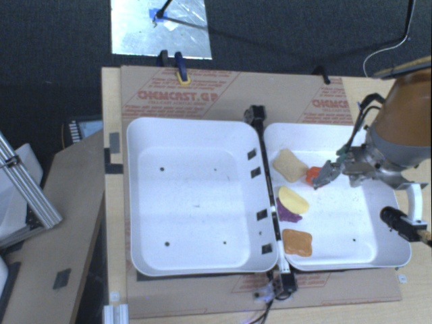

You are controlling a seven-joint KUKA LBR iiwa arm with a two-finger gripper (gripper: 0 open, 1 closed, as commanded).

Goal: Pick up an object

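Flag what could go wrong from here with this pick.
1. The claw sits right at the small red object, beside the tan block; closing could nudge either one away.
2. The yellow piece overlaps the purple piece, so a grasp there may drag both.

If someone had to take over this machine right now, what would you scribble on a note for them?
Gripper: low in the right bin, right beside the small orange-red piece; whether it grips anything can't be seen.
Things: all in the right bin, near its left side: tan block, yellow piece lying on a purple one, orange piece nearest the front.
Done: nothing is seen lifted.
Left: grasp one object and lift it out.
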